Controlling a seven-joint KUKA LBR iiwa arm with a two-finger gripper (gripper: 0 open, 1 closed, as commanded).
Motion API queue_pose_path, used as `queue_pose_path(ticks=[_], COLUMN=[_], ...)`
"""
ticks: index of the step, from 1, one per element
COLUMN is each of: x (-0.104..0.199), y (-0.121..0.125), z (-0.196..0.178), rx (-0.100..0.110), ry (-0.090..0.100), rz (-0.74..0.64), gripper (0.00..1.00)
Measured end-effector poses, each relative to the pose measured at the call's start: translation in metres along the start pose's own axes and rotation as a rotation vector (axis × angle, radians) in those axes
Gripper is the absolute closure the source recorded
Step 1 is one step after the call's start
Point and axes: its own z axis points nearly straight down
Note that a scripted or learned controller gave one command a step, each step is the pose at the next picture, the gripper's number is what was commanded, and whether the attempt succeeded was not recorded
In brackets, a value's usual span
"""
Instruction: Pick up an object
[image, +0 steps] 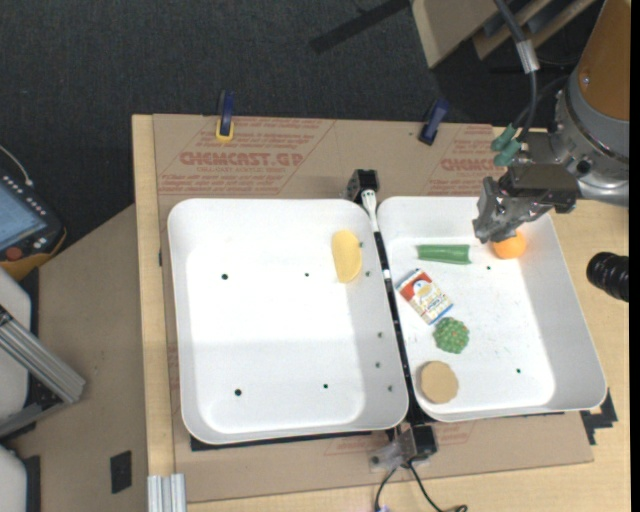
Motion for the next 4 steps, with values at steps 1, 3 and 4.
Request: queue_pose_path(ticks=[1, 3, 4], x=[0.004, -0.026, -0.011], y=[0.001, 0.001, 0.001], z=[-0.082, -0.082, 0.031], rx=[-0.02, -0.021, 0.004], ry=[0.002, 0.0, 0.0], rz=[-0.003, 0.0, -0.002], gripper=[1.0, 1.0, 1.0])
